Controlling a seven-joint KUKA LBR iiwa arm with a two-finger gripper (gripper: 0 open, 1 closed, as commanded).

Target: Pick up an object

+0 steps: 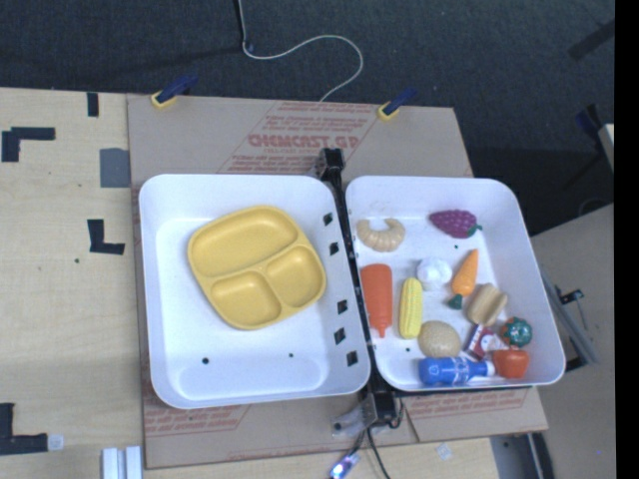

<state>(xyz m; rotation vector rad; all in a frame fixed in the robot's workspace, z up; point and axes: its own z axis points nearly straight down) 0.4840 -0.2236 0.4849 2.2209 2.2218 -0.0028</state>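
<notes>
The right bin [499,203] holds several toy foods: a croissant [382,234], purple grapes [453,223], a long orange carrot [376,297], a yellow corn cob [410,306], a small carrot [464,272], a white piece [432,270], a potato [438,339], a bread roll [485,303], a blue bottle [452,370] and a red tomato [510,363]. A green and red piece [516,331] lies by the roll.
The left bin [180,367] holds a yellow three-compartment plate [257,265]. Both bins rest on a cardboard sheet [290,138] held by clamps [174,90]. A white cable [300,48] loops behind the bins. Black clips [343,297] join the bins.
</notes>
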